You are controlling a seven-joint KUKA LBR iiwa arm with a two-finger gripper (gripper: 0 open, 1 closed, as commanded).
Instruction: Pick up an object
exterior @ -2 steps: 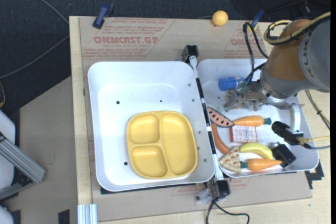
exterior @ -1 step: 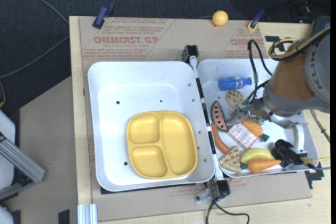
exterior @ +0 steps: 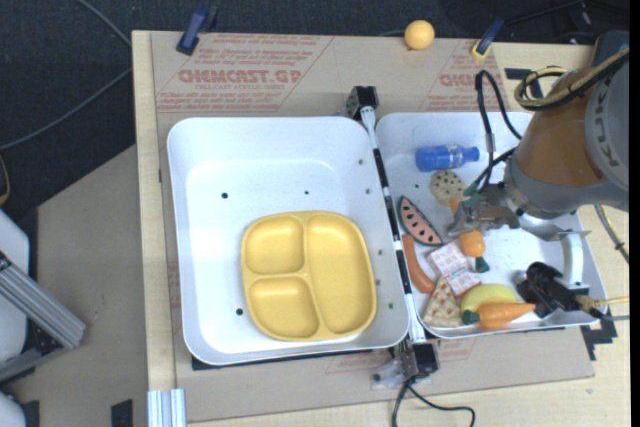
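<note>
My gripper (exterior: 478, 213) hangs low inside the right bin (exterior: 560, 130), below the grey and orange arm (exterior: 560, 155) that comes in from the right. Just under it lies a small orange piece with a green end (exterior: 472, 243), beside a pink and white packet (exterior: 450, 261). A spotted cookie (exterior: 447, 183) is right at its upper left. Farther back lies a blue bottle (exterior: 445, 157). A watermelon slice (exterior: 420, 221) and a red sausage (exterior: 417, 267) lie along the bin's left wall. A banana (exterior: 492, 295), a carrot (exterior: 505, 313) and a pizza slice (exterior: 441, 307) sit at the front.
The left bin (exterior: 200, 155) holds a yellow divided plate (exterior: 308, 273). A black divider clamp (exterior: 362, 99) sits between the bins. An orange ball (exterior: 419, 34) rests at the bench's back edge. Black cables (exterior: 487, 105) loop over the right bin's back.
</note>
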